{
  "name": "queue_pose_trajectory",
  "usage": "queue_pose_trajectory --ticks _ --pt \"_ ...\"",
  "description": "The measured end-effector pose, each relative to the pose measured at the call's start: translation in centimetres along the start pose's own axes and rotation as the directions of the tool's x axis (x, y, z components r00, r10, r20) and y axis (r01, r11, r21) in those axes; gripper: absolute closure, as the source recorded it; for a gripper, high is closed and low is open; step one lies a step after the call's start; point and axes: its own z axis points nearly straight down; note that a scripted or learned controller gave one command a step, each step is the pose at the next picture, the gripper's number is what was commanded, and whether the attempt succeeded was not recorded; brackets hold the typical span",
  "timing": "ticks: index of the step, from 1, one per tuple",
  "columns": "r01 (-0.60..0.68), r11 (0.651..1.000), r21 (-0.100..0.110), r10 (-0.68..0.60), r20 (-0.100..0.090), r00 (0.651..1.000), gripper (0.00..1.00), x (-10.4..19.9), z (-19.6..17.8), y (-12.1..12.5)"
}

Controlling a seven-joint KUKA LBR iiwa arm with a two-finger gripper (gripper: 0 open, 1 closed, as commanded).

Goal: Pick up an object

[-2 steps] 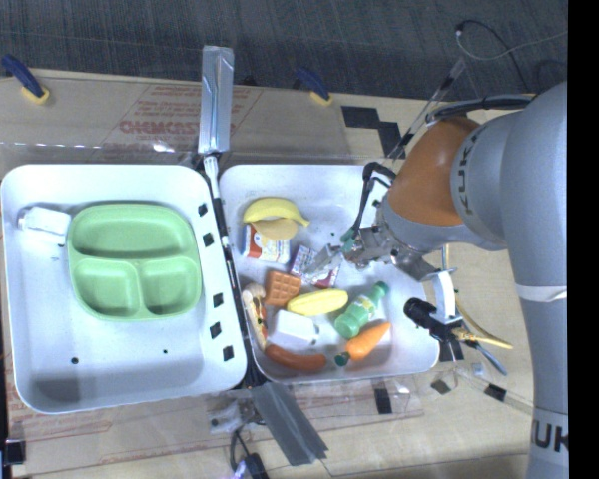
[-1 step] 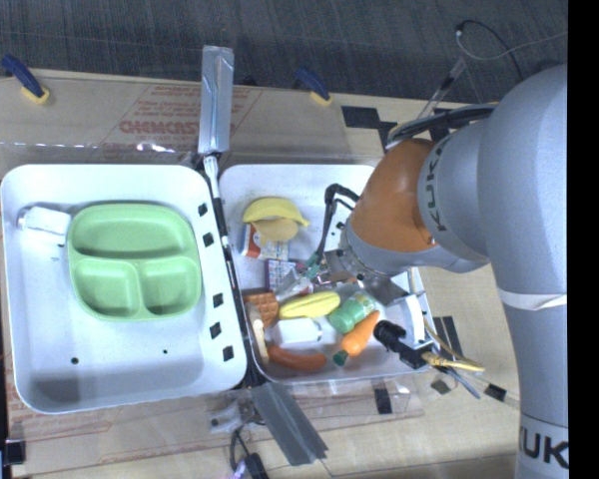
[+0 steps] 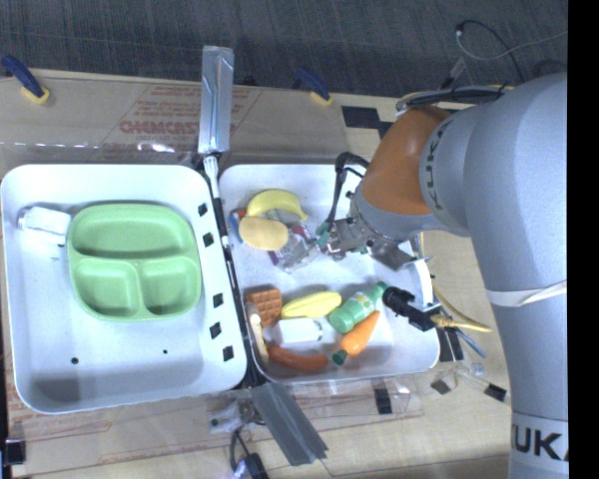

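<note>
While the arm reaches across from the right, its gripper (image 3: 314, 242) sits low in the right bin (image 3: 419, 352), down among the toy food, and from where I stand I cannot tell whether its fingers are apart or together; they blur into a pale, shiny clutter just beside the potato (image 3: 264, 233). Nothing is visibly held, so I'd judge the pick not yet made. Nearest candidates are that tan, matte, rounded potato and the curved, glossy yellow banana (image 3: 276, 204) just behind it, the two touching. To do this well, I think the tool should settle on one piece rather than the seam between them, and close across the narrow width; smooth hard plastic like this probably slips if caught on a curve. Nearer the front edge lie a green bottle (image 3: 355, 309), an orange carrot (image 3: 360, 333), a yellow corn cob (image 3: 310, 304) and a reddish sausage (image 3: 298, 361), packed close together. The left bin (image 3: 40, 377) holds a pale green tray (image 3: 133, 259) with three compartments, smooth and rounded at the corners, well apart from the action.
</note>
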Motion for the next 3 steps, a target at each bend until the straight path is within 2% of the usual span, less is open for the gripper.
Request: queue_pose_trajectory --ticks 1,2,3 --pt "0.034 0.999 0.0 -0.034 0.0 0.999 0.0 0.9 0.0 7.1" --pt "0.04 0.999 0.002 -0.04 0.0 0.999 1.0 1.0 -1.0 7.2" --pt "0.101 0.995 0.0 -0.101 0.0 0.995 1.0 7.7 -10.1 0.0"
